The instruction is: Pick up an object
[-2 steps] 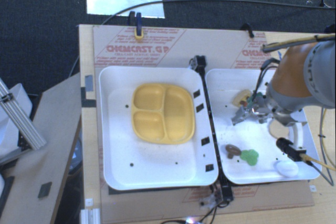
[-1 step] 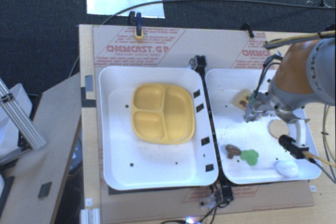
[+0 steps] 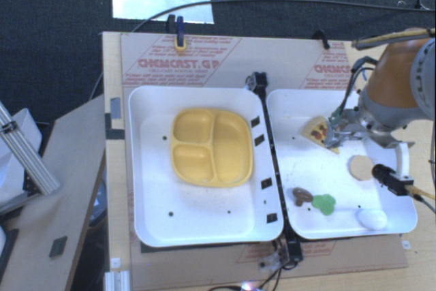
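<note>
White egg [image 3: 372,218] sits nearest me in the right bin [image 3: 300,228], with a green piece [image 3: 324,204] and brown lump [image 3: 302,196] alongside; a tan disc [image 3: 360,167] lies farther; beyond, the jaws [image 3: 333,138] touch the pizza slice [image 3: 317,131], though I cannot tell their state; a yellow tray [image 3: 211,146] fills the left bin [image 3: 146,167].

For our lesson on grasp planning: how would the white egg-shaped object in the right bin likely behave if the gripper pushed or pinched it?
The white egg-shaped object looks rounded and smooth, so it may well roll when nudged. With its curved sides, it could slip out of a two-finger pinch. It lies near the right bin corner, whose wall might stop a roll.
</note>
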You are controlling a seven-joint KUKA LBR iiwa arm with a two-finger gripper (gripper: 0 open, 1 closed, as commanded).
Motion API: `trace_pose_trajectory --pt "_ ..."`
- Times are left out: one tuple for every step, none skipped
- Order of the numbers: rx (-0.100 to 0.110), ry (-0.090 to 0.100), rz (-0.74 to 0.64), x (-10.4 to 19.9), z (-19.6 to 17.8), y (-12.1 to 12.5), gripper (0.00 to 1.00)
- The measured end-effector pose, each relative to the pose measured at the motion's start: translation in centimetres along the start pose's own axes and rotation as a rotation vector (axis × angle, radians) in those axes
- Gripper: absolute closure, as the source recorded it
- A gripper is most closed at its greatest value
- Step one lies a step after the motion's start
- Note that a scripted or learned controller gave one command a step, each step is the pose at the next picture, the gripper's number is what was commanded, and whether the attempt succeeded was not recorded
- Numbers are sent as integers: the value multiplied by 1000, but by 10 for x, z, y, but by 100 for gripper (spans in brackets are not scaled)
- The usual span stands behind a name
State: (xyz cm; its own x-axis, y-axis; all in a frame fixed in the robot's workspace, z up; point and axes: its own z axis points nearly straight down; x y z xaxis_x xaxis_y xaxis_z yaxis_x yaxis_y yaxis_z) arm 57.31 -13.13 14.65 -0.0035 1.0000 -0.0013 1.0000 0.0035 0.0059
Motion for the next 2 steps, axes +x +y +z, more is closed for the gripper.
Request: trace_pose_trajectory --pt "-1 0 0 -1 -63 -3 100" --pt "-1 0 -1 -2 -114 -1 100"
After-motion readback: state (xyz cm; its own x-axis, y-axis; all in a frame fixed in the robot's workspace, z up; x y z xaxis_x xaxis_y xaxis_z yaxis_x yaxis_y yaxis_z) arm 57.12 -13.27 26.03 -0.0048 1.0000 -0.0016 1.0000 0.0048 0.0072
